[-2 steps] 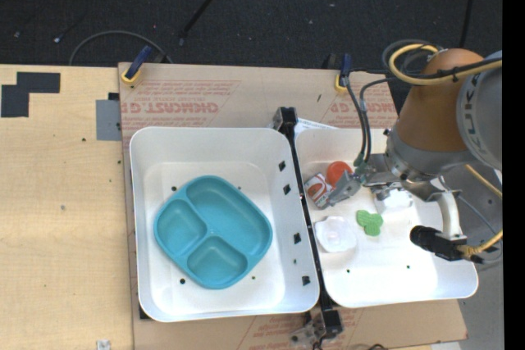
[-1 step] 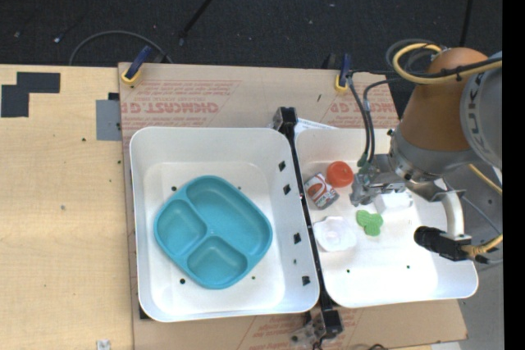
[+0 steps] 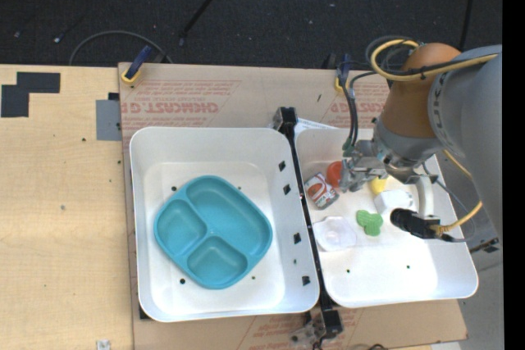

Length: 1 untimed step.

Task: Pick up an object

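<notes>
My gripper (image 3: 356,176) is low in the right bin (image 3: 410,279), near its far left part. Just left of it lies a red-orange ball (image 3: 334,173), and a red and white can (image 3: 321,191) lies on its side beside that. A yellow piece (image 3: 378,184) and a white block (image 3: 394,199) sit right of the gripper. A green object (image 3: 369,221) and a clear crumpled item (image 3: 336,234) lie nearer the front. Nothing can be seen held in the gripper.
The left bin (image 3: 148,168) holds a teal divided plate (image 3: 213,231). A black ridge (image 3: 299,209) separates the two bins. The grey arm (image 3: 459,102) with its orange band comes in from the right over the right bin's far corner.
</notes>
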Motion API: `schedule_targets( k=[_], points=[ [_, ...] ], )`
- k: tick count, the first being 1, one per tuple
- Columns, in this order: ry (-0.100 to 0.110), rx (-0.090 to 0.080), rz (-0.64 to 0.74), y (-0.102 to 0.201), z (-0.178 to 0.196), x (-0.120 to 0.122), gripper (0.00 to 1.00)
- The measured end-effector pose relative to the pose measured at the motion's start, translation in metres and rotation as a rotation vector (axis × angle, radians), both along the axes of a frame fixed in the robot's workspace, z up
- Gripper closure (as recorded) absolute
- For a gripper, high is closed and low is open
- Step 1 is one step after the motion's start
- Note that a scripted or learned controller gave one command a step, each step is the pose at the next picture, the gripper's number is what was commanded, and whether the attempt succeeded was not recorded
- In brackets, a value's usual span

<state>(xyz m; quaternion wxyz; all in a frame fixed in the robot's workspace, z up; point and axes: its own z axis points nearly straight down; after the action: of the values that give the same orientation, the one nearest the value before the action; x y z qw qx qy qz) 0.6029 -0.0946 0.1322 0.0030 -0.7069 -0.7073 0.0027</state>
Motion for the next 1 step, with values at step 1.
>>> schedule_targets(
  k=[1],
  points=[
    [-0.005,-0.001,-0.003,-0.0476,0.0219,0.0138,1.00]
  ],
)
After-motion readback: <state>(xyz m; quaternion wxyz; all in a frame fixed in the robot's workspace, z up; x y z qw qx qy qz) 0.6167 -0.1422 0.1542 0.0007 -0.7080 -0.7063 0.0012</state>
